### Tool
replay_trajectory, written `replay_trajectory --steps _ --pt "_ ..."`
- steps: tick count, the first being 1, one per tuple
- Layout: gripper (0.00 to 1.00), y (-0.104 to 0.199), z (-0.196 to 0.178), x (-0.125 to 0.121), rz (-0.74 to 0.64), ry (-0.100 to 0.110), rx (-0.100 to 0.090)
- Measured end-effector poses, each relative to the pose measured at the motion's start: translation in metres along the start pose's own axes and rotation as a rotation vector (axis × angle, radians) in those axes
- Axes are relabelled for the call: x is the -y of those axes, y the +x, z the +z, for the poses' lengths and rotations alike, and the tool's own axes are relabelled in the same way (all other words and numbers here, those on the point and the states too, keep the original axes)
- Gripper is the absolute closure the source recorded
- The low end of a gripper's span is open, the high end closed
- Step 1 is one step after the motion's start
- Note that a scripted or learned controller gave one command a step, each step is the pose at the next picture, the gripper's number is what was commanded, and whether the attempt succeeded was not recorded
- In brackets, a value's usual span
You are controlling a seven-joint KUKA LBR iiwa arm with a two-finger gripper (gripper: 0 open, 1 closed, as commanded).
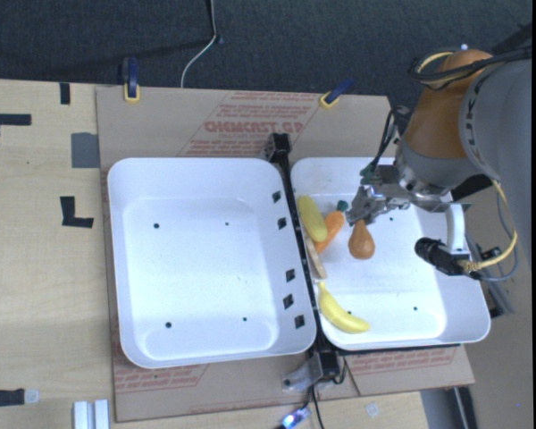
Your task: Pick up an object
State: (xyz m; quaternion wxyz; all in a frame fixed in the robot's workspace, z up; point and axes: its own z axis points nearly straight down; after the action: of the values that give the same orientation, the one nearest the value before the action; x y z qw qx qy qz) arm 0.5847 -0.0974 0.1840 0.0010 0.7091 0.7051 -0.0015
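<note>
Here, the tool (364,206) hovers over a smooth brown pear (362,241).

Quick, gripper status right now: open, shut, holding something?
Gripper: cannot tell; it sits over the right bin, just above the brown pear.

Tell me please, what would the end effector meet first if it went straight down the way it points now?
Probably the brown pear, which lies just under the end effector in the right bin. Depth is unclear from this slanted view.
</note>
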Motion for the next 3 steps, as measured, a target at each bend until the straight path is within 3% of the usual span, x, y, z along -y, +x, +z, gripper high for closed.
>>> replay_trajectory --steps 1,2,3 --pt "1.0 0.076 -0.011 0.028 -0.011 0.002 -0.004" --pt "1.0 0.074 -0.02 0.027 -0.009 0.002 -0.003" --pt "1.0 0.141 -0.069 0.03 -0.014 -0.004 -0.005"
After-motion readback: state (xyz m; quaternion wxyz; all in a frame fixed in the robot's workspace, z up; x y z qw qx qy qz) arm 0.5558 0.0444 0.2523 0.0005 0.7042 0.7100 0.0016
